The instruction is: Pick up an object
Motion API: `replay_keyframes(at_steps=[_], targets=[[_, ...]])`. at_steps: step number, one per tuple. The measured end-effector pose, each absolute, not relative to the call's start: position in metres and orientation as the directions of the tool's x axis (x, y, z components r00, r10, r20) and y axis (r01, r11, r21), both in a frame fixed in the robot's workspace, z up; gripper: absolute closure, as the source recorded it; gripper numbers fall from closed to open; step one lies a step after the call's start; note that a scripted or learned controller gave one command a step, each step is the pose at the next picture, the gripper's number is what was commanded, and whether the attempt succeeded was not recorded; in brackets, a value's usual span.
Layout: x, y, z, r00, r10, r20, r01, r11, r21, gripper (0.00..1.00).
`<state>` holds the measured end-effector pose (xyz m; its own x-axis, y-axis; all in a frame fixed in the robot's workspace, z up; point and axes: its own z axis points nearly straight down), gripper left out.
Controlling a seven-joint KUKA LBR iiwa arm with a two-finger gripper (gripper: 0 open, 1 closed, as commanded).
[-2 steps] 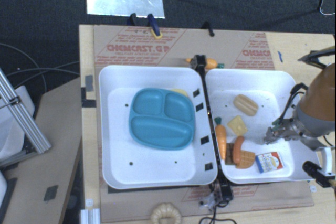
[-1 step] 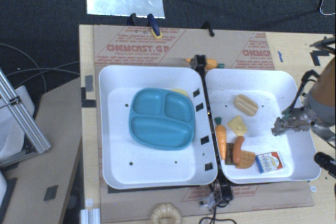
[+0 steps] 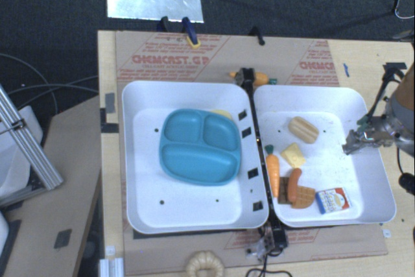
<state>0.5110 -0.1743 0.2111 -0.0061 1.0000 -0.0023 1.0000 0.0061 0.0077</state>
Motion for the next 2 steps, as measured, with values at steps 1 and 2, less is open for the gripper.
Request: replay_keyframes(at_steps=[1,2], targets=[[0.512,-0.174,0.225,-0.005,1.000,-0.001,1.000,0.005,0.003,1.00],[0.535,-0.129,0.216,-0.009,1.000,0.001,1.000,0.009,0.003,1.00]])
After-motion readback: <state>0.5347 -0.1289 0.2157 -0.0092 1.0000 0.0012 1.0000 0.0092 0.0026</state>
